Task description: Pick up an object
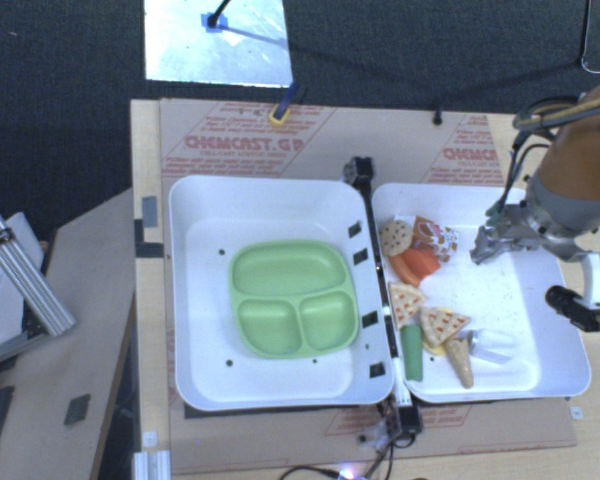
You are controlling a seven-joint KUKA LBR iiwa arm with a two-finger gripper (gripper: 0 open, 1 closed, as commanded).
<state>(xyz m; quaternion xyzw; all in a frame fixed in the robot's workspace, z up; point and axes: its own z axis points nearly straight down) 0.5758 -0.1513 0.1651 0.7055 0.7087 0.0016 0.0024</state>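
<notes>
Two white bins are sitting side by side in the camera view, and the gripper [477, 255] is hovering over the right bin [550, 368], near its upper right part. Whether it is clamped or spread I cannot tell, since the tips are reading as one dark cluster; nothing is visibly sitting in it.

I judge the step as the approach: the arm is positioning above the bin, not yet reaching any object. The candidates are lying to the gripper's left and below-left. Nearest, just left of it, are a round cracker-like piece [395, 236], a red-and-white patterned toy [435, 238] and an orange carrot-like piece [416, 265], all crowded and touching. Further below-left are lying two pizza-slice wedges [442, 323], a smooth green cylinder [412, 352] and a tan cone [461, 361].

The next move is probably calling for shifting left and descending.

Far left of the gripper, the left bin [205, 268] is holding a glossy green divided plate [292, 298].
</notes>
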